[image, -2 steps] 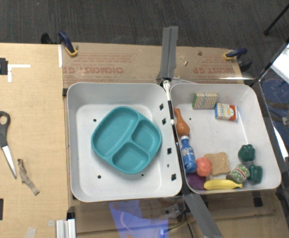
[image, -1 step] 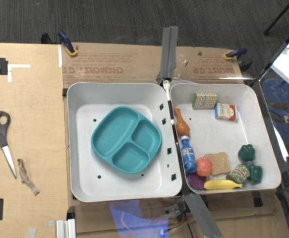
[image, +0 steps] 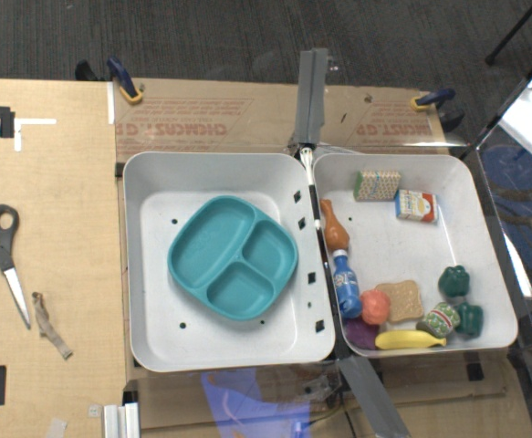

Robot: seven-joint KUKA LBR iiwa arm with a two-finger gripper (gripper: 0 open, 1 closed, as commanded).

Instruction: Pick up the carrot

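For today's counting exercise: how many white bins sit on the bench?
2: the left bin holds a teal plate; the right bin holds the carrot and other toys.

Both bins [image: 156, 354] are plain white, the left one holding a teal plate [image: 234, 257]. In the right, an orange carrot [image: 335, 229], a blue bottle [image: 346, 286], a yellow banana [image: 410, 339], tan toast [image: 400, 300] and dark green peppers [image: 454, 282].

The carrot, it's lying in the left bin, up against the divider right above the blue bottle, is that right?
Not quite. The carrot is in the right bin, not the left one. The camera view shows it against the divider, right above the blue bottle, as you said. The left bin holds the teal plate.
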